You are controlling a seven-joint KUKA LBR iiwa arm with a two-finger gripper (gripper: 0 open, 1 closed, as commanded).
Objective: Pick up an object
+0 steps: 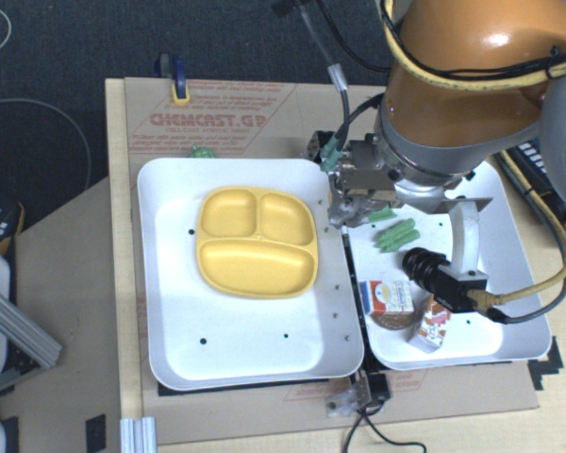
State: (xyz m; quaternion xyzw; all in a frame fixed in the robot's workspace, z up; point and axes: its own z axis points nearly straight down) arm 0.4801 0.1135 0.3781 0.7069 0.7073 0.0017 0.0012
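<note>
The arm's orange band [481, 26] fills the upper right of the frame, and the tool [358, 192] sits low at the top edge of the right bin [519, 338], close against the divide between the 2 bins; whether it is released or clenched I cannot tell. Just below it lies a green pea pod [396, 235]. Lower in that bin, small packets [392, 298] crowd together. The left bin [170, 328] holds 1 yellow divided plate [258, 242], with bare white floor around it toward the lower edge.
</note>
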